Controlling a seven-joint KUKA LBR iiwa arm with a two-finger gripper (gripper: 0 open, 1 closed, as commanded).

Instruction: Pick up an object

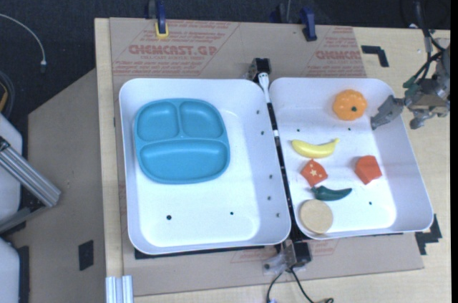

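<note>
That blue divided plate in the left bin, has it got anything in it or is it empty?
Empty. The blue plate shows only bare blue in all three sections; the toy foods, like the banana, lie in the right bin.

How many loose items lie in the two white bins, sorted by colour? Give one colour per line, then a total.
Blue: 1, the divided plate
Orange: 1
Yellow: 1
Red: 2
Green: 1
Tan: 1
Total: 7

We see even, bright light from above, and both white bins [207, 237] glow almost washed out, with soft glare along their rims. Shadows stay faint and short (the blue tray [182, 140] barely casts one). The dark floor [57, 1] looks grainy, and fine detail is slightly soft.
</note>
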